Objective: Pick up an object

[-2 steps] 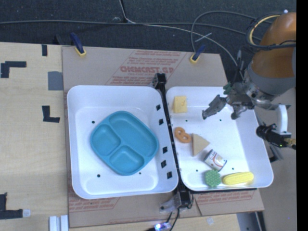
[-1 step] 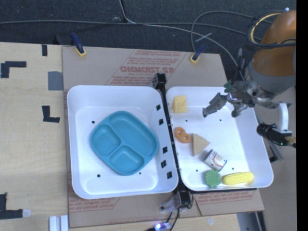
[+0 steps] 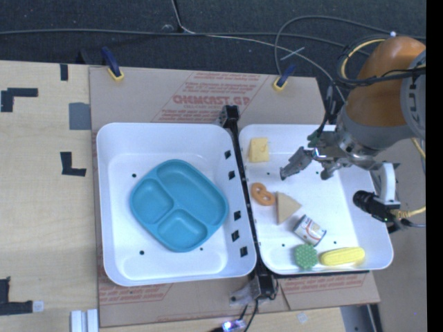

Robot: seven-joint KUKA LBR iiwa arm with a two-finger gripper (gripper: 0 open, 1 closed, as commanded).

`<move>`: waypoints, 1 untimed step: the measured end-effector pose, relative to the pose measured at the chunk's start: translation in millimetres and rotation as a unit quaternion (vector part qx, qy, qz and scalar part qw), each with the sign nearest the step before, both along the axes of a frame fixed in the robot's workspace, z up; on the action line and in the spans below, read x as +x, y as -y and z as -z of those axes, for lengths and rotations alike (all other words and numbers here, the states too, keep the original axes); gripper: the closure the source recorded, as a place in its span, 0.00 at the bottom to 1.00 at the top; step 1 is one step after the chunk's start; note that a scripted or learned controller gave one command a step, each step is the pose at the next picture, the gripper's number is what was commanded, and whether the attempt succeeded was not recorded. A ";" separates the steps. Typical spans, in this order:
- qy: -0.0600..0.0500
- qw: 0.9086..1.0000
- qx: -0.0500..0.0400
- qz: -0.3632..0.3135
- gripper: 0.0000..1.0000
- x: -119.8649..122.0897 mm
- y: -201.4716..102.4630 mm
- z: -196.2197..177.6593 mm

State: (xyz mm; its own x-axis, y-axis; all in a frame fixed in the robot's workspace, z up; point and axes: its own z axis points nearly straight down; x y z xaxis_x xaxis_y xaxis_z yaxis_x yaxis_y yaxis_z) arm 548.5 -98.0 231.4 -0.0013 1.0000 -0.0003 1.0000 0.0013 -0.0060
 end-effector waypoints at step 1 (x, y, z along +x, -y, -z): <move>0.000 1.000 0.000 0.000 0.00 8.9 -2.8 56.9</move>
State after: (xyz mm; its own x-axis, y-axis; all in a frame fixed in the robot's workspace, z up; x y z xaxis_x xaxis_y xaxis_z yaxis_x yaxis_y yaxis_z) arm 557.4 -95.2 174.5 -0.0013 1.0000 -0.0004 1.0000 0.0013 -0.0051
